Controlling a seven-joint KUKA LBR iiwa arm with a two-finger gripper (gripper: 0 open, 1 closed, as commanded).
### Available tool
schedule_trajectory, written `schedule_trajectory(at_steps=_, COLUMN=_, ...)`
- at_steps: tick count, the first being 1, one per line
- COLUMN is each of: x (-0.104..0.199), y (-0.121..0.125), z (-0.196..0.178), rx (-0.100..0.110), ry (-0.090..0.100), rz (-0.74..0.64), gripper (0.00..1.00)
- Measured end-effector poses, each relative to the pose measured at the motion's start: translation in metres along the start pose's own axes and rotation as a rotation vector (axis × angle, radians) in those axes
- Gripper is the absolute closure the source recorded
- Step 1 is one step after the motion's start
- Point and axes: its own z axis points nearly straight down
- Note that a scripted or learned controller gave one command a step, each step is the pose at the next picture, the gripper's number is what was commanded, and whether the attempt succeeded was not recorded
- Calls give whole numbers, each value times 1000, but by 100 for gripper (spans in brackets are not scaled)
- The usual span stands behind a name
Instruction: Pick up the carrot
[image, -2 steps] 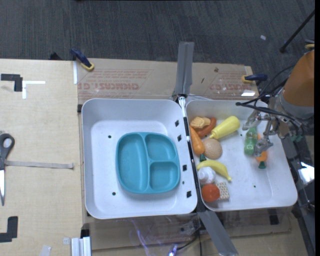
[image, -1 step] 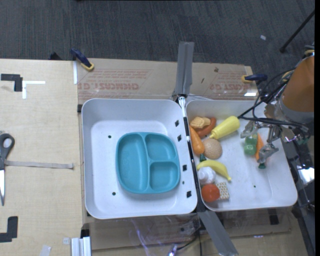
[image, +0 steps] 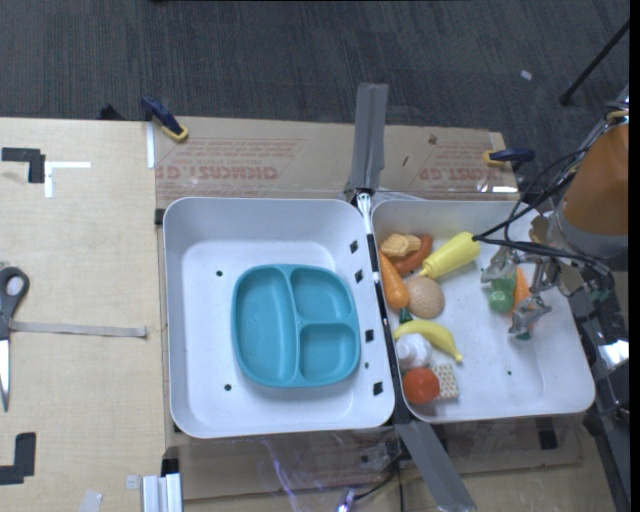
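A: Camera view, right bin (image: 560, 385). Carrot (image: 521, 286)?

B: Right of the yellow corn cob (image: 450, 255) and a little lower, well apart from it, green top (image: 499, 297) turned back toward the cob.

A: And the gripper (image: 515, 293)?

B: Right of the cob too, at the carrot itself; fingers set narrow, orange body caught between them.

A: Other food?

B: Left of and below the cob: orange tapered piece (image: 393, 283), egg (image: 425, 297), banana (image: 428, 333), tomato (image: 421, 384). Farther left of the cob, teal divided plate (image: 297, 325) in the left bin (image: 190, 300).
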Motion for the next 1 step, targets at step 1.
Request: schedule_trajectory(at_steps=1, x=-3, y=2, z=-11, rx=-1, ry=-7, rz=-4, gripper=100)
